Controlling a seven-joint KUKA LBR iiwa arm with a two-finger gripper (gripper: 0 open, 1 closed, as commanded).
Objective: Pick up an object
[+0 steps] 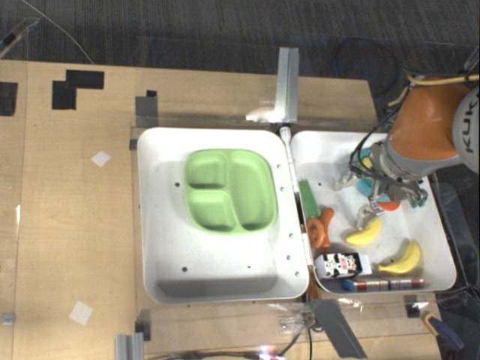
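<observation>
Camera view: gripper (373,210) low in the right bin (444,276), apparently parted, gripping nothing visible. Banana (364,235) just below the tips, second banana (402,259) farther off. Nothing lifted yet; grasp and raise remain.

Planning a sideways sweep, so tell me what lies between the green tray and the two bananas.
In the camera view, between the green tray and the bananas: the bins' rims, a green stick and an orange toy.

A pale wooden bench (67,223) stands on dark grey carpet (187,21) under even light.
</observation>
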